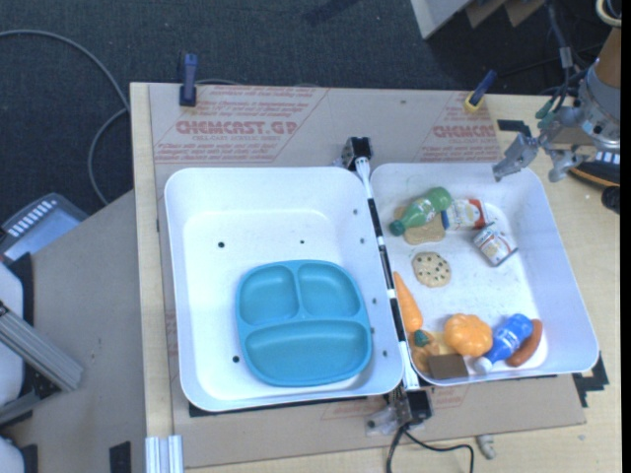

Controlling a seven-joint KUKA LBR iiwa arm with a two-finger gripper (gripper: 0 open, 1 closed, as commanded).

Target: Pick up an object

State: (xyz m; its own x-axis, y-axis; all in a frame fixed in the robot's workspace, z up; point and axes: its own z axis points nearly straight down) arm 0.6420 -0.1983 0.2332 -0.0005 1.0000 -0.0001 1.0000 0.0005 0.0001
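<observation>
My claw [533,156] hangs open and empty over the right bin's [562,254] far rim, near the tilted green bottle [422,210] with its darker cap.

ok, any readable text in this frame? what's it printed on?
"CHEMCAST GP", red, on the brown board behind the left bin; smaller lines around it too blurred to read.
The same red print repeats behind the right bin, too blurred to read.
Small can label: unreadable.

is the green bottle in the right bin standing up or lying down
Lying down: the green bottle rests on its side in the right bin, its cap end toward the left bin.
</observation>
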